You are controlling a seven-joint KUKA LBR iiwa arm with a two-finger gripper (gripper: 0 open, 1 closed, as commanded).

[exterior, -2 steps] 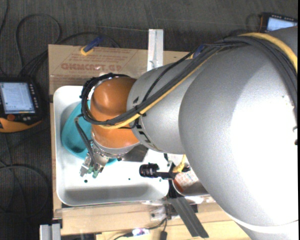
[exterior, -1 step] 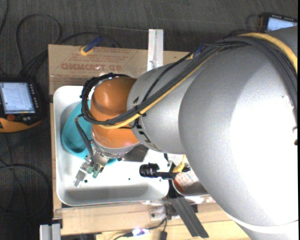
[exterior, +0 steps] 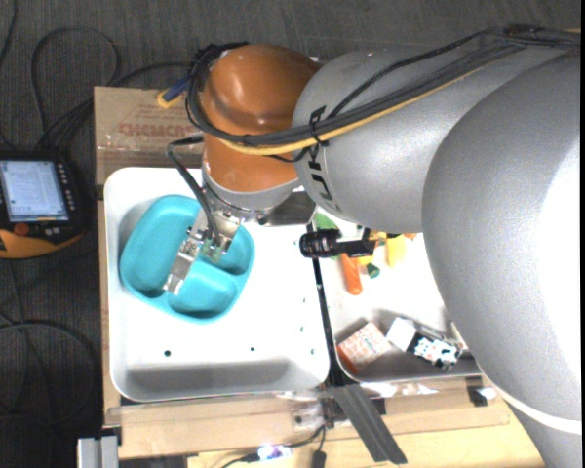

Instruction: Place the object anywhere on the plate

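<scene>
Apparently small, green-tinged object (exterior: 214,249) — at gripper (exterior: 197,252) over blue 3-compartment plate (exterior: 151,247).

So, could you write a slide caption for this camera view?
KUKA arm's gripper over the blue plate in the left bin.

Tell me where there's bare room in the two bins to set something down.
Left bin: bare floor in front of the blue plate and along its right side toward the divider. The gripper hangs over the plate. Right bin: crowded with small objects.
</scene>
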